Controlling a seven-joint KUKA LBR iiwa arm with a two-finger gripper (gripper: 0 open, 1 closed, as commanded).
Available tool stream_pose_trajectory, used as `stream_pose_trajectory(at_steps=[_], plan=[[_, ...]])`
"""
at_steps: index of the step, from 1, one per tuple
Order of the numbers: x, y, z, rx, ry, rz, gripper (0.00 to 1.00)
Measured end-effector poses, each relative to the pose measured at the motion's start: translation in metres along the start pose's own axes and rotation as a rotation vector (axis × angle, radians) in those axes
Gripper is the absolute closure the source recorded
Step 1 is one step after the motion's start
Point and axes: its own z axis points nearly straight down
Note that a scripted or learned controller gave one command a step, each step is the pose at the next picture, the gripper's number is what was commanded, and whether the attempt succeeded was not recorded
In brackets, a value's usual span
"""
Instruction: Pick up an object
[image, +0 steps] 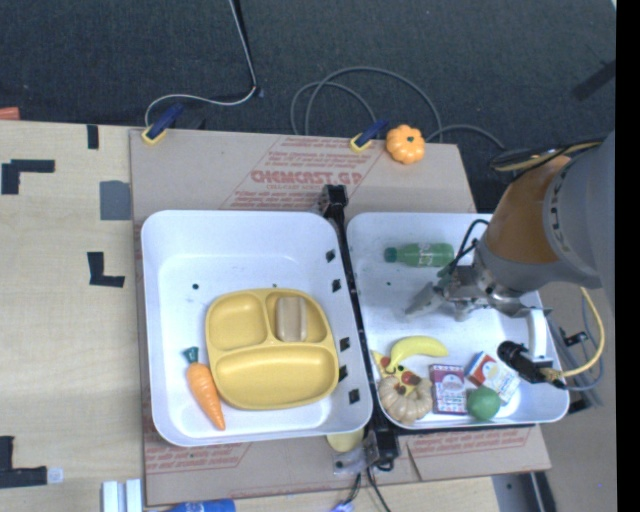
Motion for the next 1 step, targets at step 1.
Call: stream_pose_trajectory(at_steps=[1], plan=[[-0.0697, -0.0782, -0.0187, 0.003, -0.002, 0.008, 0.00]])
